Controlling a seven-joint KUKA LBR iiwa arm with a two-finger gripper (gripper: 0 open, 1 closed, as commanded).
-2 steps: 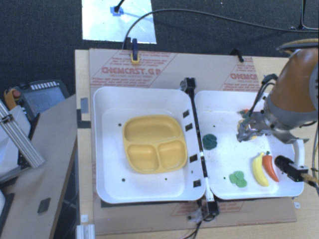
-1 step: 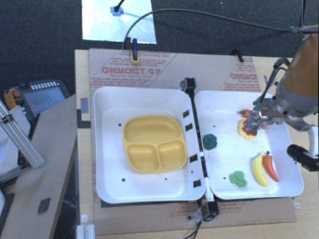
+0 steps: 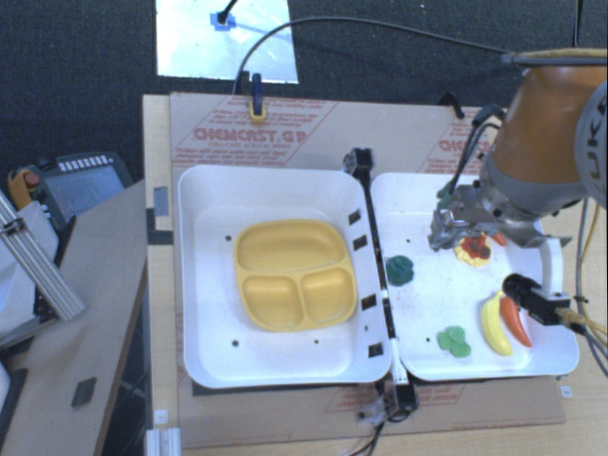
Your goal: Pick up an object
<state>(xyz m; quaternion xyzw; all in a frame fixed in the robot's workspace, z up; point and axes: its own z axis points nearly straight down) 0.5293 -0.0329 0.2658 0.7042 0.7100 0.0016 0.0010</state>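
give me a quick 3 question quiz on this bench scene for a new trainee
1. True or false: the yellow tray sits in the left bin.
2. Which item lies closest to the banana in the right bin?
A. the carrot
B. the dark green piece
C. the yellow tray
3. Fill in: the end effector hangs over the ___ bin, beside the small yellow and red piece.

Key
1. True.
2. A; the carrot lies right alongside the banana.
3. right.
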